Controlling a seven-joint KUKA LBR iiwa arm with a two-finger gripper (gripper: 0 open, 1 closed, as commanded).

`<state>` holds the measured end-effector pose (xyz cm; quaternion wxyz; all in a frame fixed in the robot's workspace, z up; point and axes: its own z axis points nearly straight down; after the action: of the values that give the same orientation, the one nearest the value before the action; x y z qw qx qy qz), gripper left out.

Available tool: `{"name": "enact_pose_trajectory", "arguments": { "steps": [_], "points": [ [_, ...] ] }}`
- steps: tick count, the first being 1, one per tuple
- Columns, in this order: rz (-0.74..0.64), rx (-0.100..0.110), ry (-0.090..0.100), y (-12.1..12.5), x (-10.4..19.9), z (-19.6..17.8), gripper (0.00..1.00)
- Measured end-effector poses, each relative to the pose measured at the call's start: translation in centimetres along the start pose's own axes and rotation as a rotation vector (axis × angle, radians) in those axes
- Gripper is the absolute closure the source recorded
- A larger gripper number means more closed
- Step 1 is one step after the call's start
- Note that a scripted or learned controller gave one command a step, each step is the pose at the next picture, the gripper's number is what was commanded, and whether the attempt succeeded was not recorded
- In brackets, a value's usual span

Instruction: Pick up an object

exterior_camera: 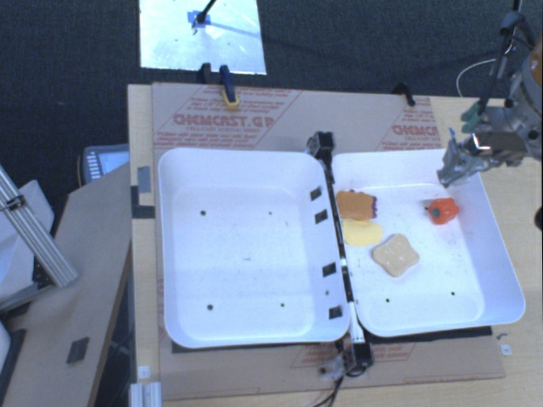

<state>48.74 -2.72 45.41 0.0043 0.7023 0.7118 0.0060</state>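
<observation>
Two shallow white bins are seated side by side on the bench. The gripper (456, 166) is positioned above the far right part of the right bin (501, 299), just up-right of an orange-red object (441, 211) that lies on the bin floor. Nothing is seen between the fingers; whether they are apart or together cannot be told, as the tips are blurred. Near the divider, an orange piece (355, 204) is located, with a yellow piece (363, 233) touching its near side and a tan bread-shaped piece (395, 255) just beyond that.
</observation>
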Motion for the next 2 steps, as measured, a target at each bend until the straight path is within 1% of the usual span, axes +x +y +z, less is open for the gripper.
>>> {"name": "enact_pose_trajectory", "arguments": {
  "steps": [1, 2],
  "points": [
    [0.001, 0.003, 0.000, 0.1, 6.7, -7.4, 1.00],
    [-0.001, 0.011, 0.001, 1.0, 16.4, -8.1, 1.00]
  ]
}}
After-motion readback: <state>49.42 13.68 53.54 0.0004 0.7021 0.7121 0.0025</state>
